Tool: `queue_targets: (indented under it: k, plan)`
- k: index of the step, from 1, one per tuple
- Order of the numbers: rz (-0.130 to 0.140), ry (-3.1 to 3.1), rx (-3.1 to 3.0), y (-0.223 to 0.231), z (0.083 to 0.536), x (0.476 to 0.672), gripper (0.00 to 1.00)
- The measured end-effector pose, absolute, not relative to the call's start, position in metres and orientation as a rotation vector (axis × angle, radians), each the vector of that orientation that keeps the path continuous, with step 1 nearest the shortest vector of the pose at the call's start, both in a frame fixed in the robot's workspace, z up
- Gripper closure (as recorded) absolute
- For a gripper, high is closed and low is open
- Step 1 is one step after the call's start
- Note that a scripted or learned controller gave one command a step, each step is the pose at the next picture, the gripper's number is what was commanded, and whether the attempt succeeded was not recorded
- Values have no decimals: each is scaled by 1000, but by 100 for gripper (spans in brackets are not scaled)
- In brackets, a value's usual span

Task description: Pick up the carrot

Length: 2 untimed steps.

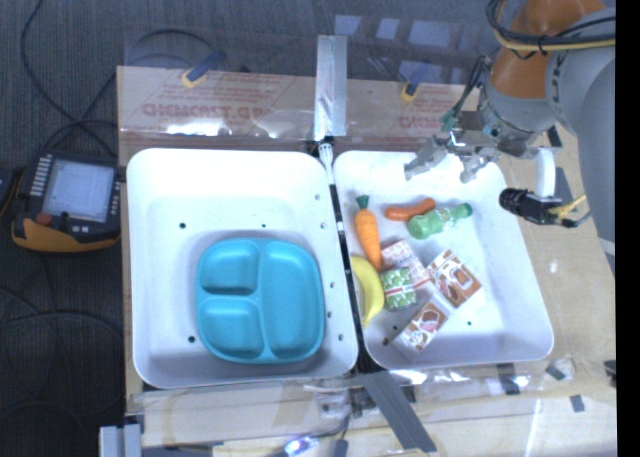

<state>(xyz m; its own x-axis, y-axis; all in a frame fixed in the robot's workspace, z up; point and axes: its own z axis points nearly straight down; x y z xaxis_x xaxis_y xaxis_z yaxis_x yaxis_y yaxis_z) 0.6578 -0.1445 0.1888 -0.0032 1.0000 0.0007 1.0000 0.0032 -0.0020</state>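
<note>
Orange-banded arm (545, 45) reaches in from 2 o'clock, its gripper (447, 158) spread open with nothing between its fingers above the right bin's (520, 285) 12 o'clock edge, while the carrot (368, 231) lies at that bin's 9 o'clock side.
</note>
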Motion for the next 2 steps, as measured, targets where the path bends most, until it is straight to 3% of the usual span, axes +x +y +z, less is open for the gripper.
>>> queue_targets:
  k: [1, 2]
  plan:
    - [4, -2307, -2130, -56, 183, 668, 0]
    - [-6, -2302, -2151, -98, 89, 659, 0]
